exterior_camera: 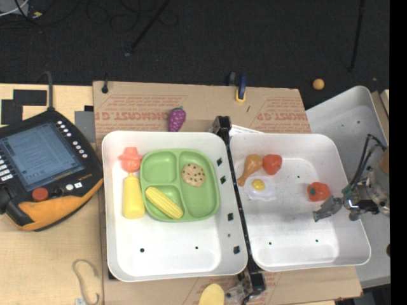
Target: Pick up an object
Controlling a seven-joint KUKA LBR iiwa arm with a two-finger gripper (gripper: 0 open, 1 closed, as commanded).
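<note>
Tomato (318,190), red, sits at three o'clock in the right bin (299,250), just beside the gripper (337,207) at four o'clock of it. Fingers look spread and hold nothing. Best to centre over the tomato, descend squarely, then close.

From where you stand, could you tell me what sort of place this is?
Probably a robotics lab test bench: two white bins holding toy food such as a corn cob, a control tablet alongside, and cables across the dark floor.
</note>
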